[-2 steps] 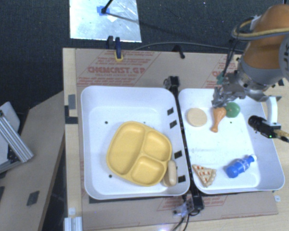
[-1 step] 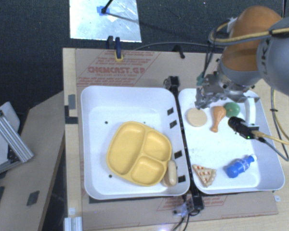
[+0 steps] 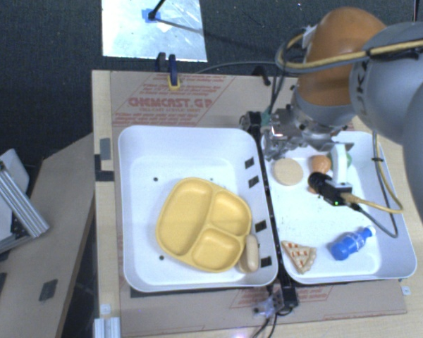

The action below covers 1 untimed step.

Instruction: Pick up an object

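Note:
My gripper (image 3: 273,144) hangs over the far left corner of the right bin (image 3: 402,259), just above and left of a round tan disc (image 3: 289,172). Nothing can be seen in its grasp. A small brown egg-shaped thing (image 3: 320,164) lies to the right of the disc, with a green and white thing (image 3: 340,159) beside it, partly hidden by the wrist. Toward the near side of the same bin lie a waffle-patterned wedge (image 3: 299,255) and a blue bottle (image 3: 350,243).
The left bin (image 3: 183,146) holds a yellow divided plate (image 3: 204,223), with a pale bread roll (image 3: 251,253) against the plate's near right edge. The arm's large grey and orange body covers the far right of the bench.

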Tool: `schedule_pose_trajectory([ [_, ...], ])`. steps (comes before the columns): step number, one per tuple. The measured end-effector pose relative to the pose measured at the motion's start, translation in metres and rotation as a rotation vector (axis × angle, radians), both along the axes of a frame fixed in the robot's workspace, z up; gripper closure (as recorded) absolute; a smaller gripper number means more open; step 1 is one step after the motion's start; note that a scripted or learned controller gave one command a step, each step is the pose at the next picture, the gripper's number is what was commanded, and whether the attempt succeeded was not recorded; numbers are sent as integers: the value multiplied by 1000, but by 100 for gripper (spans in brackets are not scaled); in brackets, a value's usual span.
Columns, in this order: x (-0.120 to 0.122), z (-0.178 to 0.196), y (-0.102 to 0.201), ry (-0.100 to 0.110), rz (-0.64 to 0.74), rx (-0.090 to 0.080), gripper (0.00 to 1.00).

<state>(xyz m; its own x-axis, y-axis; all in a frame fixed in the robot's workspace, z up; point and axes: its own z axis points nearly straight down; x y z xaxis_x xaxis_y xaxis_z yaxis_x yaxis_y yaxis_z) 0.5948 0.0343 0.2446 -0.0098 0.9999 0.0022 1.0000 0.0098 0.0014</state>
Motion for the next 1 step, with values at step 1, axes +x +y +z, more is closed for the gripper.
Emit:
schedule_pose_trajectory([
  [1,10,-8,51,-1,-1,-1,100],
])
